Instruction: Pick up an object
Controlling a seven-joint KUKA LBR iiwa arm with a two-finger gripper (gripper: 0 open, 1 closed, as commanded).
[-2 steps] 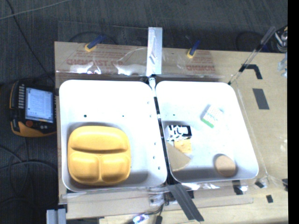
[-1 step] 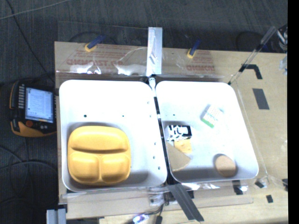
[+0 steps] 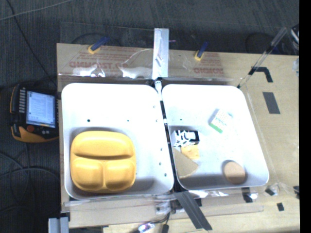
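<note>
Yellow mould [image 3: 103, 159] fills left bin [image 3: 112, 106]; brown ball [image 3: 233, 171], right bin [image 3: 204, 101].

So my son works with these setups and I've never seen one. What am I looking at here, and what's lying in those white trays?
This is one camera fixed above a workbench, looking down at a slant. Two shallow white bins sit side by side; a robot arm is meant to reach in and pick things up. The left bin holds a large yellow moulded tray near its front. The right bin holds a small white and green box, a small black and white item with a tan piece just in front of it, and a rounded brown lump in the front corner. Left of the bench lies a handheld control unit with a screen.
</note>
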